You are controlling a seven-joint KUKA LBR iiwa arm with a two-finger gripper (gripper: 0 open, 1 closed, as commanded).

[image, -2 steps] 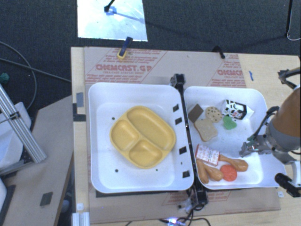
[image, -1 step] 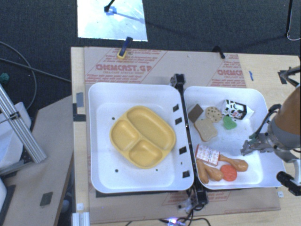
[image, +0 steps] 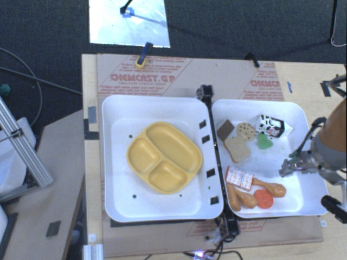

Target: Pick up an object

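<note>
The right bin (image: 290, 110) holds several toy foods. A brown square (image: 225, 129), a cookie (image: 245, 130) and a bread slice (image: 237, 149) lie at its left. A black-and-white carton (image: 270, 125) and a green piece (image: 264, 141) sit toward the back. Along the front lie a red-and-white cracker pack (image: 239, 177), a drumstick (image: 268, 187), an orange sausage-like piece (image: 242, 197) and a red slice (image: 264, 199). My gripper (image: 287, 168) hangs low over the bin's bare right part, to the right of the cracker pack and just above the drumstick's end. Nothing shows in it.
A yellow divided plate (image: 164, 156) lies in the left bin (image: 116, 118). A black divider (image: 213, 145) with clips runs between the bins. The arm (image: 332, 145) enters over the right bin's right rim. A yellow-handled tool (image: 143, 56) lies on the cardboard behind the bins.
</note>
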